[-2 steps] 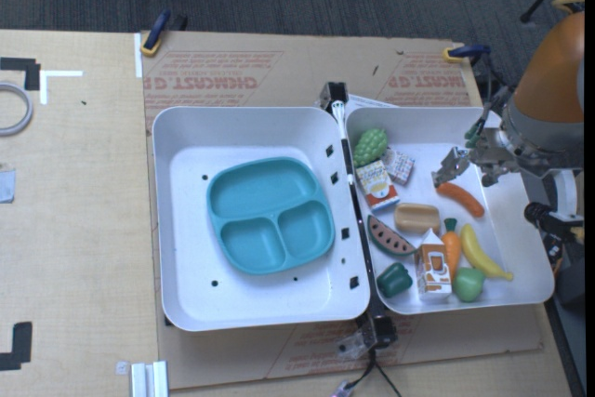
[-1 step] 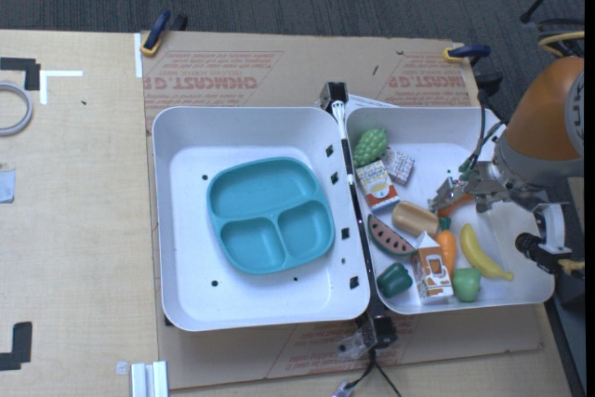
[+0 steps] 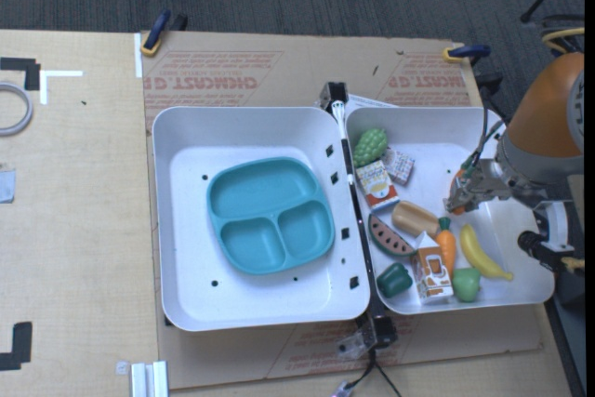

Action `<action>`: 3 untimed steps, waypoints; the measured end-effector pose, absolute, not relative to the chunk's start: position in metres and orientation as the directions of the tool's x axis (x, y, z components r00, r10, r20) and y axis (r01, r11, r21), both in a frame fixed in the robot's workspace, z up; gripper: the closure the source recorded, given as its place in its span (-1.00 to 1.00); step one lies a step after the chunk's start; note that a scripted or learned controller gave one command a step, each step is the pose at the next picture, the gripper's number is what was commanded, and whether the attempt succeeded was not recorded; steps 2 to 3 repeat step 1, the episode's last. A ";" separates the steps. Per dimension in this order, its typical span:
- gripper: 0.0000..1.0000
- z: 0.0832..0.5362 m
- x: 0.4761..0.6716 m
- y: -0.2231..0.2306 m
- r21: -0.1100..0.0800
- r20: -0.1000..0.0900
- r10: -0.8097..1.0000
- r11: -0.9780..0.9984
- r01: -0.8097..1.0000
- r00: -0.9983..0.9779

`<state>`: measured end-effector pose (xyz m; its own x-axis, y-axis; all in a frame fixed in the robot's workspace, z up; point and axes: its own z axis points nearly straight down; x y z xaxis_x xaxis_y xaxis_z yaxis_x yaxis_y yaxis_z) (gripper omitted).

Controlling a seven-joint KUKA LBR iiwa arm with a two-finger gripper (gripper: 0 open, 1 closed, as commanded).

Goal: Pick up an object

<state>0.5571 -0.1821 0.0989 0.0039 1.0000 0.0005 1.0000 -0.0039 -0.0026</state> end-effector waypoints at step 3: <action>1.00 0.185 0.581 -0.151 -0.002 0.000 1.000 0.001 1.000 -0.001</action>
